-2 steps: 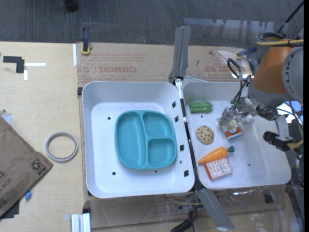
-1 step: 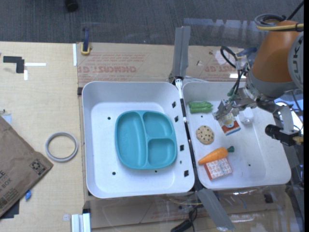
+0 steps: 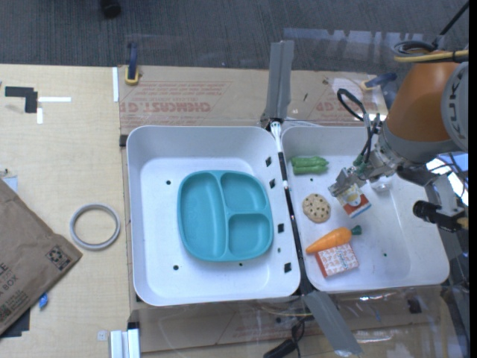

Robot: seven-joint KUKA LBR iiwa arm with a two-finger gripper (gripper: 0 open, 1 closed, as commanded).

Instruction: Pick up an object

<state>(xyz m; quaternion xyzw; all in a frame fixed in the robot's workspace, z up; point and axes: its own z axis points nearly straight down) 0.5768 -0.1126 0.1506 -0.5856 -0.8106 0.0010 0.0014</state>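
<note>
Claw (image 3: 349,186) hovers over a small carton (image 3: 357,203) in the right bin (image 3: 417,263), grip state unclear.

"BOX" on brown carton (image 3: 30,259), bench left; cardboard sheet (image 3: 201,95) print upside down, unreadable.

Two white bins (image 3: 141,222) sit side by side on the worktop (image 3: 59,148). The left bin holds one teal divided plate (image 3: 224,215) with three compartments. The right bin (image 3: 417,263) holds five small things: one green pea pod (image 3: 309,165), one cookie (image 3: 317,208), one carrot (image 3: 330,239), one red-and-white carton (image 3: 358,204) and one patterned red box (image 3: 337,260). Outside the bins lie one roll of tape (image 3: 95,225) and one cardboard box (image 3: 26,256).
</note>
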